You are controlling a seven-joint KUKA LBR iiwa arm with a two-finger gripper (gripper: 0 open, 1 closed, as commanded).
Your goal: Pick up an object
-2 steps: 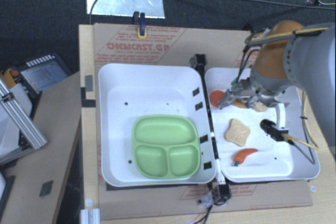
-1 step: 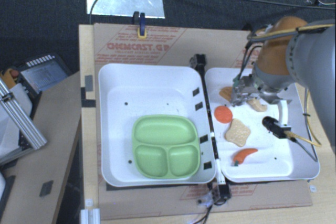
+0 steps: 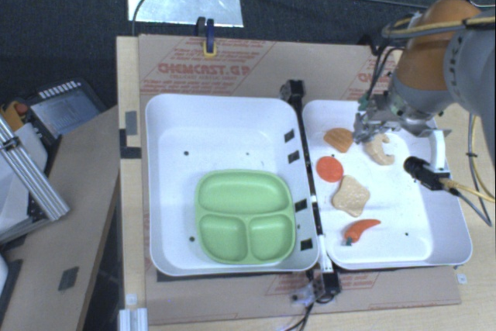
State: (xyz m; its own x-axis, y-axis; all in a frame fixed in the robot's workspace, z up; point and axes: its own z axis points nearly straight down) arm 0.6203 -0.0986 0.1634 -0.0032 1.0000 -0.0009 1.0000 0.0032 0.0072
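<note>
Listing bench contents as seen from above.
Left bin: shallow white plastic bin (image 3: 167, 167), holding a pale green three-compartment plastic tray (image 3: 245, 215) toward its near side.
Right bin: shallow white plastic bin (image 3: 446, 232), holding five small food-shaped pieces.
Piece 1: tan-orange rounded pastry piece (image 3: 338, 139), far left of right bin.
Piece 2: pale beige curved piece (image 3: 380, 151), just right of piece 1.
Piece 3: flat red round slice (image 3: 330, 169).
Piece 4: beige bread-like chunk (image 3: 351, 196).
Piece 5: orange-red chili pepper (image 3: 361, 229), nearest.
Arm: grey two-finger gripper (image 3: 367, 132), low between pieces 1 and 2.
Fingers: cannot tell whether apart or closed.
</note>
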